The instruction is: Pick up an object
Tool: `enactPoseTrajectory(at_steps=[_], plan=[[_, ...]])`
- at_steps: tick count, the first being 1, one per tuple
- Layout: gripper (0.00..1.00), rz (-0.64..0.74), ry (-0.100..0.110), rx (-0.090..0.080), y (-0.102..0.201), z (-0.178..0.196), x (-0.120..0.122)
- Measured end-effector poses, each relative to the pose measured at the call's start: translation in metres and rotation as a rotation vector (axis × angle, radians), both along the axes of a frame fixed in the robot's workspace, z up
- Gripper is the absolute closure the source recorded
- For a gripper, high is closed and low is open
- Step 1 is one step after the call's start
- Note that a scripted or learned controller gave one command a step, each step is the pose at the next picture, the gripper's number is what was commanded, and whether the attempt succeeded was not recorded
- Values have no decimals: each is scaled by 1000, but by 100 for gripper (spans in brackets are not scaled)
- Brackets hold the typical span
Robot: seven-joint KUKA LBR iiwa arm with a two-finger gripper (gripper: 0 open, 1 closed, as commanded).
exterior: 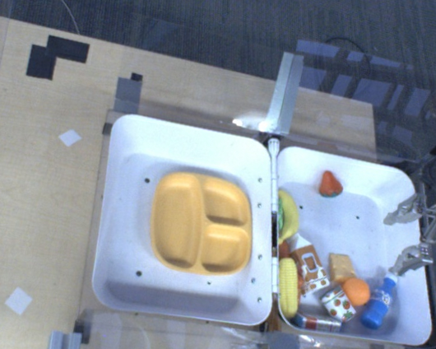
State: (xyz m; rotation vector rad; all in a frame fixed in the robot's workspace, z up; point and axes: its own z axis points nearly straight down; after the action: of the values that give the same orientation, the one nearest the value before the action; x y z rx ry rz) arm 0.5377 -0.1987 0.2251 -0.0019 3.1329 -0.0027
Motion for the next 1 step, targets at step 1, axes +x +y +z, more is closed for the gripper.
enactPoseTrajectory(at_steps=[1], plan=[[0, -114, 8, 4, -5, -93, 47]])
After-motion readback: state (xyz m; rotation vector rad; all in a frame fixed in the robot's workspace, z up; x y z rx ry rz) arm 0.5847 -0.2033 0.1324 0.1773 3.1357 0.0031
